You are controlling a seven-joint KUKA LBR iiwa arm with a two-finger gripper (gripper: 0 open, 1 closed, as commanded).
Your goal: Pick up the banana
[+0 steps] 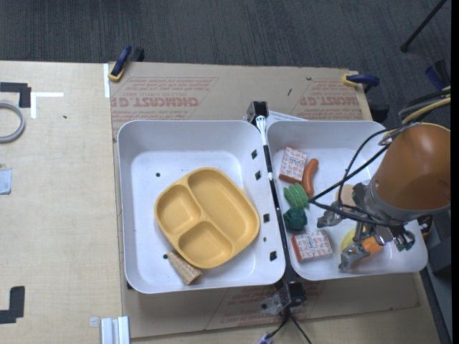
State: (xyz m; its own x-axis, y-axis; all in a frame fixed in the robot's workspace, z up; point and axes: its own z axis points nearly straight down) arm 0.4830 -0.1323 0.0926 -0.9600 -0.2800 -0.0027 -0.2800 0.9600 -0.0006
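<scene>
Banana under arm, box beside, broccoli near

cardboard sheet, red print, upside down, not legible

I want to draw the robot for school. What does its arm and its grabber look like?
The arm has a big rounded orange part near its end, with grey metal just below it. Thin black cables loop out from it across the right bin. The gripper looks like a small cluster of grey and dark metal parts.
</scene>
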